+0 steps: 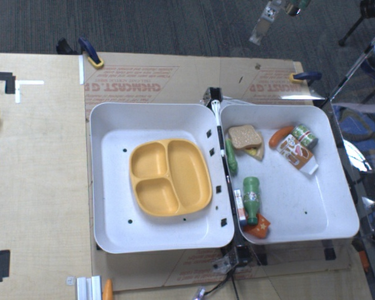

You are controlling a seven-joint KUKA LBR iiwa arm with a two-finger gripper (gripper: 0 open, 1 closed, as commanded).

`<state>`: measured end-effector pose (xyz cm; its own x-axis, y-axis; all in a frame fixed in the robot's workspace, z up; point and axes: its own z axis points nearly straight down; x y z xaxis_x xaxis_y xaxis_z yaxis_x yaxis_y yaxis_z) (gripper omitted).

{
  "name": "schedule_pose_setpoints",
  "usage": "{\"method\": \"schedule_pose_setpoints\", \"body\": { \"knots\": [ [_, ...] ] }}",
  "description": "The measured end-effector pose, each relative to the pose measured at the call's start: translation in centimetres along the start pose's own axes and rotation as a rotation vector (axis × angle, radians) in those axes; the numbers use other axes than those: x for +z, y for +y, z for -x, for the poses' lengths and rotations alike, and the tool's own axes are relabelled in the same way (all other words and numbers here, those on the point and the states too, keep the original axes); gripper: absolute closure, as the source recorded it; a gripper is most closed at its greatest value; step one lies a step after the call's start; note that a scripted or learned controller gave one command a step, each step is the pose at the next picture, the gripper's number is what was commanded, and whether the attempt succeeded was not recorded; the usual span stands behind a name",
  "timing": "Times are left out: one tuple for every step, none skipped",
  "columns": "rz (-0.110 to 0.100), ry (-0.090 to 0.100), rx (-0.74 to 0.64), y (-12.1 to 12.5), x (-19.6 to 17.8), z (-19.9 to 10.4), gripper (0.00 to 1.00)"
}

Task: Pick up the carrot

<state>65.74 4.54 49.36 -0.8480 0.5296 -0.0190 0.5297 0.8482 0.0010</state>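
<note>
- Gripper (281, 8) hangs high at the upper right of the frame, well apart from both bins; whether it is wide or narrow I cannot tell, and nothing is visibly held.
- Likely the carrot (280, 136), an orange piece, lies in the right bin (337, 224), upper middle, touching a packet (298, 153), which crowds a grasp.
- Sandwich (246, 140) sits just left of it.

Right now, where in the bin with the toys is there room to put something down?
Bare floor lies in the right bin's lower right, below the carton and right of the green bottle. It is crowded along the left wall and the top, around the sandwich.
</note>
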Motion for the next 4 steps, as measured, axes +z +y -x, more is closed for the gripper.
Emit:
{"method": "schedule_pose_setpoints", "body": {
  "knots": [
    [-0.005,0.019,0.160,-4.4,21.3,-13.2,1.00],
    [0.001,0.018,-0.169,-6.0,25.1,-14.5,1.00],
    [0.005,0.015,-0.365,-7.9,24.5,-15.7,1.00],
    [0.008,0.018,-0.849,-2.5,35.4,-19.3,1.00]
  ]
}}
